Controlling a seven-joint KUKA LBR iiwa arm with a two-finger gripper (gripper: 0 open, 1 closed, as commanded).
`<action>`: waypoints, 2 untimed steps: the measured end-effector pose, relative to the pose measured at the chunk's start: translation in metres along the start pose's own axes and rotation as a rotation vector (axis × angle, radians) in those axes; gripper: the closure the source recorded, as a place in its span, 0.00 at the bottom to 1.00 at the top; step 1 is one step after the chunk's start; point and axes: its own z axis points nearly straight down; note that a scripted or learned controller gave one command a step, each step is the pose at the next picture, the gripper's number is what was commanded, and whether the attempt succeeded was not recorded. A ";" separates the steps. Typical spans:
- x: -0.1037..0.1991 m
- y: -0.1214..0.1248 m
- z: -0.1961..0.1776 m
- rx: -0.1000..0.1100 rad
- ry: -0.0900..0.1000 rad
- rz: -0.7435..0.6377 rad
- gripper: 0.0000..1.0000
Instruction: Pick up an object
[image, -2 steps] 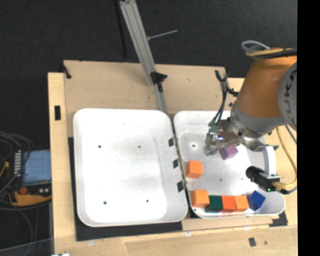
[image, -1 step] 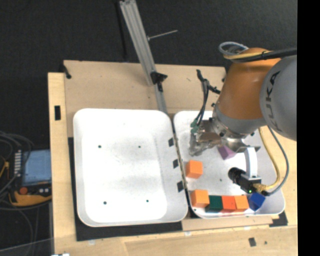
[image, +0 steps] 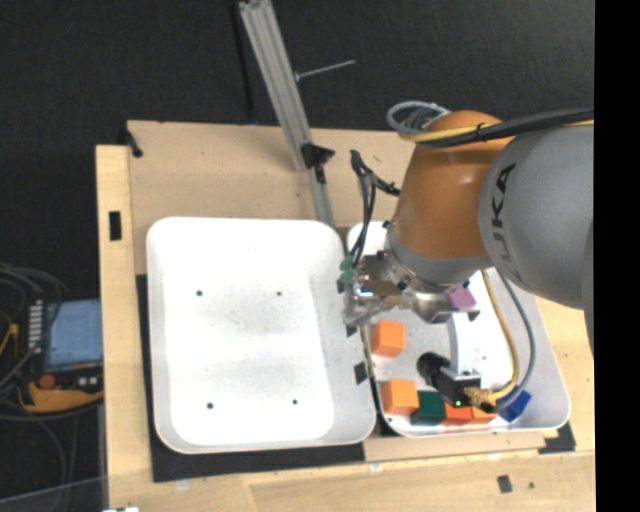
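Orange block (image: 388, 338) lying just below the tool (image: 372, 300) in the right bin (image: 545, 410).
The arm (image: 480, 215) is hanging over that bin, near the counter's right edge, and is covering much of it; whether the tool is apart or together is impossible to tell. A second orange block (image: 401, 396), green (image: 431, 406) and blue (image: 513, 405) pieces are crowding the bin's near wall.
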 end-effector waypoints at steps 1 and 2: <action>0.051 0.000 0.021 0.004 -0.001 0.000 1.00; 0.049 0.001 0.020 0.002 0.000 0.006 0.00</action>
